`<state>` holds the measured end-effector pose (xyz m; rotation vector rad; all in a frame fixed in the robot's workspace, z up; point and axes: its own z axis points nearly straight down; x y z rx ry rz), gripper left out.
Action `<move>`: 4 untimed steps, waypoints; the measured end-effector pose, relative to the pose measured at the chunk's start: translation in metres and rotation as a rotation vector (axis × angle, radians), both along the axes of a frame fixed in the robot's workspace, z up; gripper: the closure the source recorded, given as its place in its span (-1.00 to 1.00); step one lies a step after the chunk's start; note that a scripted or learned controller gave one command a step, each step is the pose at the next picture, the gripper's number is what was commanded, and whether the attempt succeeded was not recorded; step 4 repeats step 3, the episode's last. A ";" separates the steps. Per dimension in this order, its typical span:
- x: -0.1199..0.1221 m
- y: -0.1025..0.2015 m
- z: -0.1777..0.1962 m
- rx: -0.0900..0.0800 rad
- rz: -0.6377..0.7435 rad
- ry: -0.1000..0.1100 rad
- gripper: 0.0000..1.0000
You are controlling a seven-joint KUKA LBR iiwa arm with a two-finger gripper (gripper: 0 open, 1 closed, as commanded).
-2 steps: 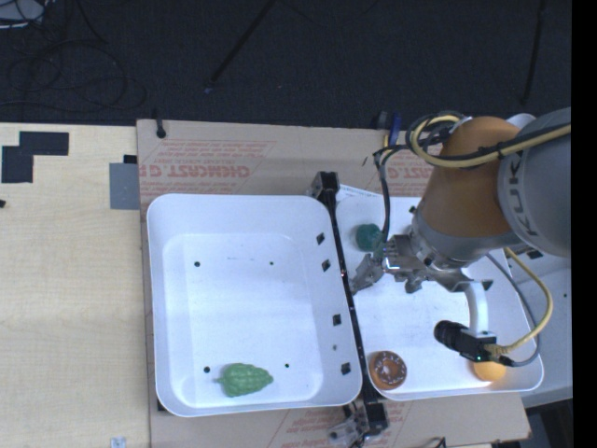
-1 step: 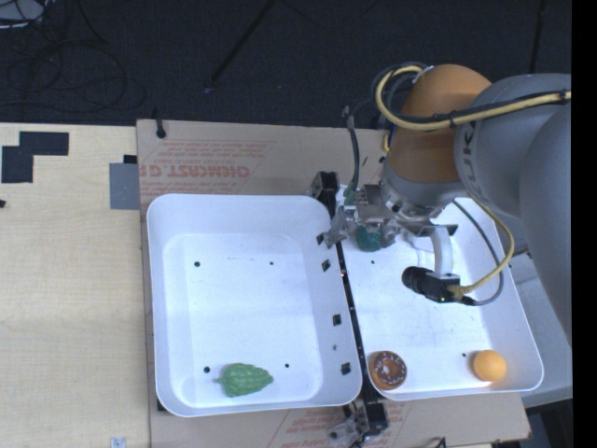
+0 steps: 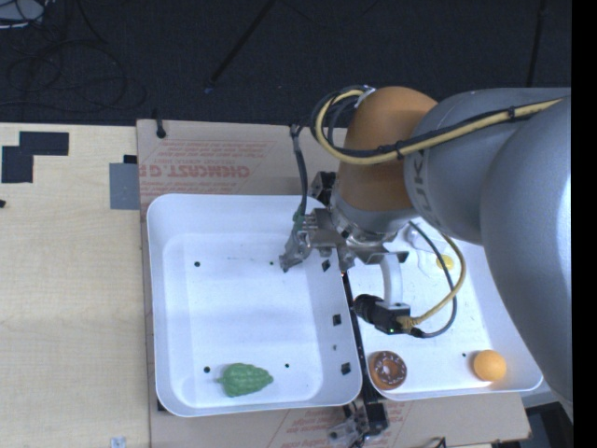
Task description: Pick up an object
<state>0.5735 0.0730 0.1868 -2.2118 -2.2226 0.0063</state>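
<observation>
My arm point(image 3: 504, 166) is grey w/ orange band point(image 3: 382, 129), bins point(image 3: 168, 297) white, a green lump point(image 3: 245, 379) at 7 o'clock, a brown-choc donut point(image 3: 387, 370) and orange ball point(image 3: 488, 366) at 5 o'clock.

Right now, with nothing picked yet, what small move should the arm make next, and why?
Probably shift the gripper toward the green lump. The gripper hangs near the left bin's far right side, while the lump lies apart at the near wall, the one object in that bin.
</observation>
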 end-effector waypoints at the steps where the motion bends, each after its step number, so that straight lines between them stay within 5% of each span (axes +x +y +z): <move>1: 0.001 -0.005 0.010 -0.002 -0.008 0.001 1.00; 2: 0.017 0.069 -0.012 0.000 0.001 -0.004 1.00; 3: 0.013 0.131 0.068 0.002 0.002 -0.011 1.00; 4: 0.013 0.131 0.068 0.002 0.002 -0.011 1.00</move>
